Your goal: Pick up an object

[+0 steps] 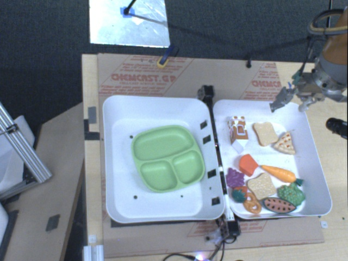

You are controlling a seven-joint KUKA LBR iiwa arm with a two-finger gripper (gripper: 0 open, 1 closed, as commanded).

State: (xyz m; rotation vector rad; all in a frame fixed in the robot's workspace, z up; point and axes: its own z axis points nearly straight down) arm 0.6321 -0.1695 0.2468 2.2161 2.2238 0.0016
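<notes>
While the gripper (290, 98) hangs over the right bin's (312, 140) far rim, fingers apart and empty, I'd go for the orange block (248, 164) mid-bin: looks light, stiff and flat-sided, so pinch across its opposite faces.

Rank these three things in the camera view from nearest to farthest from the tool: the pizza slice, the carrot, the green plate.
1. Pizza slice: right bin, just below the tool.
2. Carrot: right bin, farther down.
3. Green plate: left bin, far across.
</notes>
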